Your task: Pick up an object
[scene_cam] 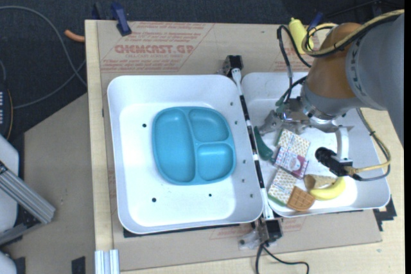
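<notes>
Tool [290, 117] | fingers hidden under wrist | banana [329, 189] partly covered

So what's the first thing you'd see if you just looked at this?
Probably the big blue divided plate, alone in the left white bin. Next, the grey and orange robot arm reaching over the right bin, where a yellow banana lies among a waffle-like snack and patterned packets.

Divided plate [192, 152] in left bin [128, 99]; banana [329, 189] in right bin [372, 199].
</notes>
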`<state>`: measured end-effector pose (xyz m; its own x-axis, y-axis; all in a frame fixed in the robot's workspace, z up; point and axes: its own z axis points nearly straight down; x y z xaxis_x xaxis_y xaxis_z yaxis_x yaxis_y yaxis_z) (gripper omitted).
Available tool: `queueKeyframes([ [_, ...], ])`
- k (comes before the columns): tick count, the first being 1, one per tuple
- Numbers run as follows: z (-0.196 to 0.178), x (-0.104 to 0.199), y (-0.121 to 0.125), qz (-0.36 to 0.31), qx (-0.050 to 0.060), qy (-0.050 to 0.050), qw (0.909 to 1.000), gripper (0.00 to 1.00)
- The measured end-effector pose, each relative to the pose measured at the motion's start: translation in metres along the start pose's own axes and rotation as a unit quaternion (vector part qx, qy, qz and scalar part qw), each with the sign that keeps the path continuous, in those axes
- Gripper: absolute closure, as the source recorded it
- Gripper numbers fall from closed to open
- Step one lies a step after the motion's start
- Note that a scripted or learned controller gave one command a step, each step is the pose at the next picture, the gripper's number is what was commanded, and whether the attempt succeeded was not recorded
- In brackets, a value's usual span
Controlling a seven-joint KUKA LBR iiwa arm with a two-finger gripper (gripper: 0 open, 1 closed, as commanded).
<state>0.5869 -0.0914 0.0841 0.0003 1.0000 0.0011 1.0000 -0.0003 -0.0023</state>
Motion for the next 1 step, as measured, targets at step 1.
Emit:
queueKeyframes([
  [1, 0.0003, -0.0409, -0.1085, 0.001, -0.001, -0.001, 1.0, 0.0],
])
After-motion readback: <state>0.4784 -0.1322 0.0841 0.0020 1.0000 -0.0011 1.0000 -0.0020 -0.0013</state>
